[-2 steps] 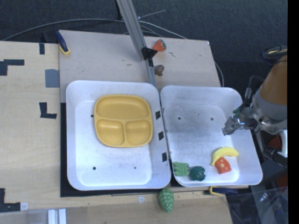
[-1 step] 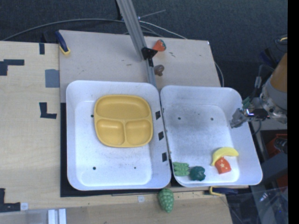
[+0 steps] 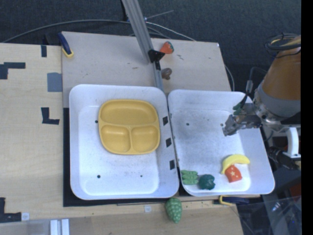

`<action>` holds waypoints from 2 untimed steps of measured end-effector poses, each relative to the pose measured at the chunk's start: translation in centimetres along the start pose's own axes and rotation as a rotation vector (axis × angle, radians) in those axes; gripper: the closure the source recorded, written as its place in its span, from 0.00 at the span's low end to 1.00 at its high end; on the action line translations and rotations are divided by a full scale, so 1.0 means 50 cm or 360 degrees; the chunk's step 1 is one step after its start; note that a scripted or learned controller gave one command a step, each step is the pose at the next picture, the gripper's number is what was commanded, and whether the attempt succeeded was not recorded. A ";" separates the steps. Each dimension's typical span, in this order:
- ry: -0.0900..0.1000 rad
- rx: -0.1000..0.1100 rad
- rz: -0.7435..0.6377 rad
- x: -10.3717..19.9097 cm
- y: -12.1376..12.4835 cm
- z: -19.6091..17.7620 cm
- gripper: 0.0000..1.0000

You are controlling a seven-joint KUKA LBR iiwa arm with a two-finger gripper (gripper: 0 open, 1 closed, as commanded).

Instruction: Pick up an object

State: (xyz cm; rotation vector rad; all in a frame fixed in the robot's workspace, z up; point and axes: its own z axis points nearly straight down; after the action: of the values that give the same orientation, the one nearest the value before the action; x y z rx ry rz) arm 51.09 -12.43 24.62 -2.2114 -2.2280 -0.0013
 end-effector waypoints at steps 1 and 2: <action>-0.0001 0.0001 0.0001 0.095 -0.008 -0.005 1.00; -0.0002 0.0002 0.0002 0.181 0.000 0.004 1.00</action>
State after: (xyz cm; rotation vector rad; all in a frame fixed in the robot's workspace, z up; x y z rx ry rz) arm 51.04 -3.37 24.42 -2.2129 -2.2265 0.0016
